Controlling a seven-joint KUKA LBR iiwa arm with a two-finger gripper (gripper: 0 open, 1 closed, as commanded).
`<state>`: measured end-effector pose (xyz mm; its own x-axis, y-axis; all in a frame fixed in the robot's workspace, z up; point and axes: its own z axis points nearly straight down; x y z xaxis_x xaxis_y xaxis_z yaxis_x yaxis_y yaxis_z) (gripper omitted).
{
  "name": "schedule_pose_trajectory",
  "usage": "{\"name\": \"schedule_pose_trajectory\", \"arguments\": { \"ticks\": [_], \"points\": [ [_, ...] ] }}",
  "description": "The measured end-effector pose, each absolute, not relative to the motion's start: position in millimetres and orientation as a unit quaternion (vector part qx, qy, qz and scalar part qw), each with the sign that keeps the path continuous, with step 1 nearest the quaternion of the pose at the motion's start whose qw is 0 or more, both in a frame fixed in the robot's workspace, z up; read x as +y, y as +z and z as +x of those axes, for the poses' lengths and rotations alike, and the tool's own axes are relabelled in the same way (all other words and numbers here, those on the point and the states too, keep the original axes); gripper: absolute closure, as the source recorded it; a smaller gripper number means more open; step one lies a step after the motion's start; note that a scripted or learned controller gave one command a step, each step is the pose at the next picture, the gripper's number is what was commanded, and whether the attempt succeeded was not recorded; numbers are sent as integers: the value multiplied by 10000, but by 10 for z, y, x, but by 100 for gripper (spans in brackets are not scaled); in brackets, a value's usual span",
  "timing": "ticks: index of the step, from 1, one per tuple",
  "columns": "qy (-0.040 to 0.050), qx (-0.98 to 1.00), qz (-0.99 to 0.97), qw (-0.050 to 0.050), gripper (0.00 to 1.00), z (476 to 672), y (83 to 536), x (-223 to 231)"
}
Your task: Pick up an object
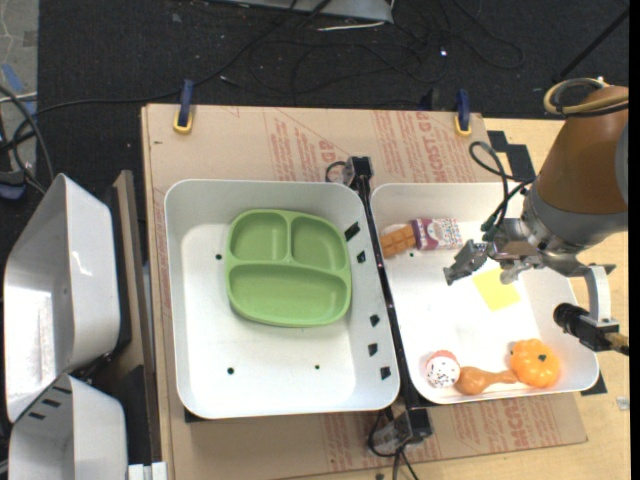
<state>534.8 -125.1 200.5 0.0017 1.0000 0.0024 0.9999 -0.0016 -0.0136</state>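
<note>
At the far left of the frame, spare white tubs (55,288) stand off the edge of the tabletop (260,133), a brown board held by two clamps along its upper edge. On the board, the left bin (195,368) holds a green divided plate (289,267), lying flat in the bin's upper half with its three compartments facing up. A black divider (378,278) runs between the two bins.

The right bin (420,358) carries the small things. Near its upper left corner lie a brown waffle-like piece (397,239) and, touching it on the right, a purple and white packet (438,233). Along the bin's lower edge sit a white ball with red speckles (441,371), an orange pear-shaped piece (480,377) just beside it, and an orange pumpkin (534,363) at the lower right. A yellow flat square (497,290) lies in the middle right of the bin.

The grey arm (585,183) enters from the right edge of the frame. Its hand (467,263) hangs over the right bin, just left of the yellow square and below the packet. Nothing can be seen between its fingers; how far apart they stand cannot be told from this angle.
</note>
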Motion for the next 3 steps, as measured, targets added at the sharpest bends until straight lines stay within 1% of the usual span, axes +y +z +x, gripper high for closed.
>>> {"name": "schedule_pose_trajectory", "arguments": {
  "ticks": [1, 2, 3],
  "points": [
    [1, -7075, -7067, 5, 0, 5378, 2071, -1249],
    [10, -7070, -7072, 14, 0, 5467, 1496, -1224],
    [11, -7066, -7076, 15, 0, 5461, 964, -1218]
  ]
}}
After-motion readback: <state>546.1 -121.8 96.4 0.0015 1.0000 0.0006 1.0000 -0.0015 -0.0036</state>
